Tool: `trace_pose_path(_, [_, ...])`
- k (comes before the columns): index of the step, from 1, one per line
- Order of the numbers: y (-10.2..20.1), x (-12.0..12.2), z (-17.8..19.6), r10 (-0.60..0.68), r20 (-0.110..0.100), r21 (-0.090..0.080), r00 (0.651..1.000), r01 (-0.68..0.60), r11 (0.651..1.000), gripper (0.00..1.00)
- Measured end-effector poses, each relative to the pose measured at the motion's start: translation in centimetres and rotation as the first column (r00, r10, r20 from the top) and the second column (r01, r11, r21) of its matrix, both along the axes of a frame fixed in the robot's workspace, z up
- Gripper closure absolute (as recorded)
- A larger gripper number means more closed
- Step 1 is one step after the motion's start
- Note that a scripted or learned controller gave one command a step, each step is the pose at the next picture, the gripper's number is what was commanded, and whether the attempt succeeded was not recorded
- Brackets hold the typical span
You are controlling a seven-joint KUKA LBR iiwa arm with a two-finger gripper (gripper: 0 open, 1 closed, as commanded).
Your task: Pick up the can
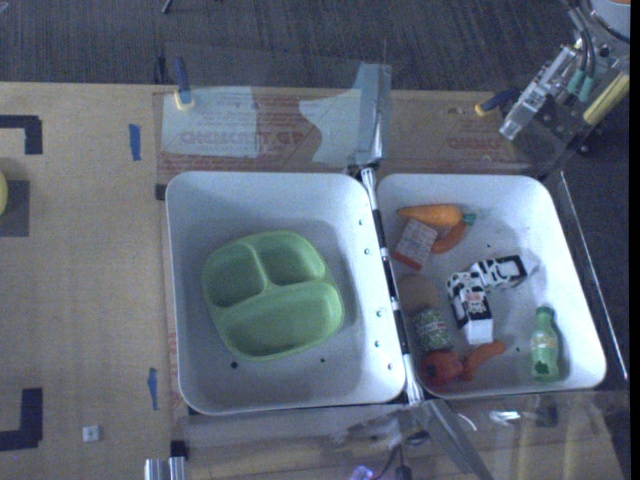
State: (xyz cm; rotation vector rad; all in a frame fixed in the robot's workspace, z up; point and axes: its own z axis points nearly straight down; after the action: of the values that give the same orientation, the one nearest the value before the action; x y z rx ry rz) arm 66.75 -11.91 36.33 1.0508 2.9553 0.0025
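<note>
The can [432, 329] is small, with a green label, and lies on its side near the front left of the right bin [560, 218]. It rests between a cow-patterned carton [470, 306] and the bin's left wall. My gripper [522, 110] hangs high beyond the right bin's far right corner, well away from the can, with nothing seen in it.
A carrot [432, 213], a red carton [415, 243], a second cow-patterned carton [500, 271], a green bottle [544, 344] and a red-orange toy [456, 364] share the right bin. A green divided plate [272, 293] lies in the left bin [190, 348].
</note>
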Motion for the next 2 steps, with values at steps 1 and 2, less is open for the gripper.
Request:
trace_pose_path(1, [-1.3, -1.2, 3.5, 0.594, 0.004, -0.007, 0.804, -0.594, 0.804, 1.0])
trace_pose_path(2, [-3.1, -1.6, 7.5, 0.868, 0.001, -0.01, 0.496, -0.868, 0.496, 1.0])
